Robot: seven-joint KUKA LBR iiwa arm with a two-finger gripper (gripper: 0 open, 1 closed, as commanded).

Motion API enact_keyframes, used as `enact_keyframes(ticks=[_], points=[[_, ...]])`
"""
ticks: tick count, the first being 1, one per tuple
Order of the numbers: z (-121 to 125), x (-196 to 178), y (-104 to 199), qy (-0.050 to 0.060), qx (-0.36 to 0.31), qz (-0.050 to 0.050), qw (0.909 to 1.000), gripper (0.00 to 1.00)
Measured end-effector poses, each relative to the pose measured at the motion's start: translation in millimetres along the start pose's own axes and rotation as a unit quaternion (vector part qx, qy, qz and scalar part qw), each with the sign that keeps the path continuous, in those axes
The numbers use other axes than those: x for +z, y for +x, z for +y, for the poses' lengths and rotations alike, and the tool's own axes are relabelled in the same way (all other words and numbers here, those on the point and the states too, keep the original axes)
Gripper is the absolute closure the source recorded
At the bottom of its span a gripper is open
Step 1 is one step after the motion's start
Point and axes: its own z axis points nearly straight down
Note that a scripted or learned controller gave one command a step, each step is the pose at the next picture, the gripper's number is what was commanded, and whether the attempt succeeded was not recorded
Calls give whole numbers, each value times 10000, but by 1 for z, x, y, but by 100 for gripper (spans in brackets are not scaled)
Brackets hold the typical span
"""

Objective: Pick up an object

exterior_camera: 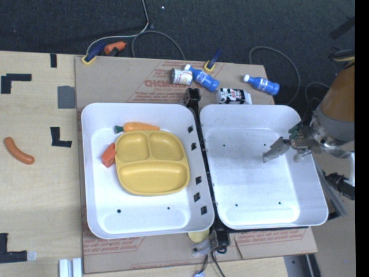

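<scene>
Gripper (275,152) over the right bin (253,209), fingers spread and holding nothing. Nearest pickable things, the yellow divided plate (153,161) and orange carrot (140,127), lie leftward in the left bin (95,172).

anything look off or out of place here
Yes. Several items lie outside the bins: a sausage on the bench far left, and two blue bottles behind the bins. In the left bin, the yellow tray sits on the carrots.

Even, soft overhead light, faint shadows, mild glare on white bins (92,154), slightly blurry.
</scene>
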Motion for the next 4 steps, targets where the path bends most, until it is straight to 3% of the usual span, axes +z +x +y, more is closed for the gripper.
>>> enact_keyframes(ticks=[1, 2, 3, 4], points=[[-13, 94, -35, 19, 16, 2, 10000, 0], [62, 111, -1, -26, -21, -18, 10000, 0], [77, 110, 87, -40, -37, -12, 10000, 0], [137, 100, 88, -31, -14, -6, 10000, 0]])
